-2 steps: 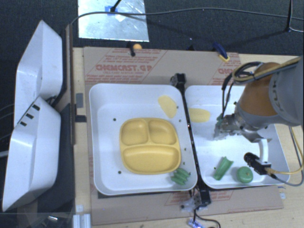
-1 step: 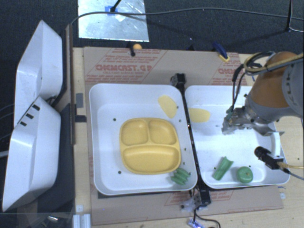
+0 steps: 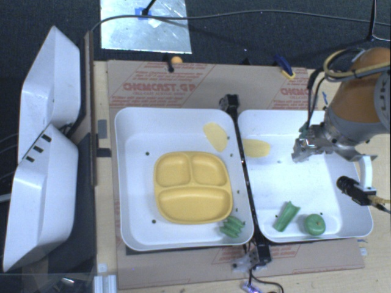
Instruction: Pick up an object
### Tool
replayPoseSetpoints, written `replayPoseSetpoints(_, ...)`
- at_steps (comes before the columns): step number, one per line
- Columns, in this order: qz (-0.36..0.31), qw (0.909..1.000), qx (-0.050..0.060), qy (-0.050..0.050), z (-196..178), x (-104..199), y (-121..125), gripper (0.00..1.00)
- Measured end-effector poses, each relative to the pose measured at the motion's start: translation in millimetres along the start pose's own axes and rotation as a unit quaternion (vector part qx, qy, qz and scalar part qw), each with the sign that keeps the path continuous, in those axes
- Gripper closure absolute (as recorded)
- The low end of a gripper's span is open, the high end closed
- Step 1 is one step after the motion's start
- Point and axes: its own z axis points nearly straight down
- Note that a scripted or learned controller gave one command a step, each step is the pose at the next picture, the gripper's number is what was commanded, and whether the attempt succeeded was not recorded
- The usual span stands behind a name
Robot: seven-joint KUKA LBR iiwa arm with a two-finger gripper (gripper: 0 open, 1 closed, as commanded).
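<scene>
Objects: green pepper [image 3: 286,217] and round green fruit [image 3: 314,224], lower right bin [image 3: 366,224]; pale yellow piece [image 3: 256,148], its upper left.
Gripper [image 3: 302,150]: above right bin's upper part, holding nothing; finger spread cannot be told.
Left bin [image 3: 131,163]: yellow divided plate [image 3: 193,186], green ridged item [image 3: 232,227], yellow slice [image 3: 215,136].

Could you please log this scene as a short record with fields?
left bin: yellow divided plate, pale yellow piece on the right wall, ridged green piece
right bin: pale yellow piece, green wedge, round green piece
gripper: over the right bin's upper part, apart from every object
finger state: cannot tell
held object: none seen
</scene>
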Motion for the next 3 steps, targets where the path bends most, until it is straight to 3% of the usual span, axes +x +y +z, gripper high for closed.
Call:
replayPoseSetpoints(1,0.000,1.0000,0.001,0.000,-25,0,1,1.00)
replayPoseSetpoints(3,-0.002,1.0000,0.002,0.001,-14,92,-8,1.00)
